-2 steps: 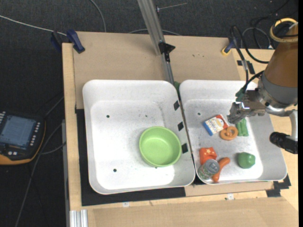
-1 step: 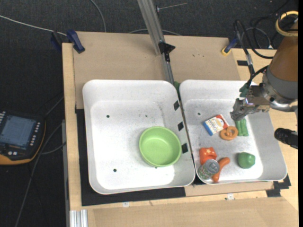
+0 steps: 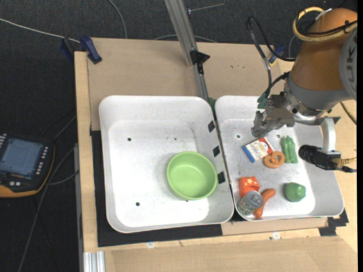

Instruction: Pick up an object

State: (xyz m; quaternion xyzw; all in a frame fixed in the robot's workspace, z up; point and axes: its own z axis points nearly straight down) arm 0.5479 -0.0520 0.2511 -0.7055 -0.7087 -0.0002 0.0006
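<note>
Wooden bench [image 3: 147, 67] on dark carpet [image 3: 34, 67]. Two white bins: left bin [image 3: 147, 123] holds green bowl [image 3: 191, 175]. Gripper [image 3: 264, 124] at 12 o'clock in right bin [image 3: 323, 186]; finger state unclear.

The arm [image 3: 320, 61] was grey with a wide orange band; black cables ran beside its dark metal end effector [image 3: 266, 123].

One camera looks down at a slant from high above the bench [image 3: 159, 67], taking in both white bins [image 3: 113, 129] whole, with the arm [image 3: 326, 55] entering right of them.
</note>
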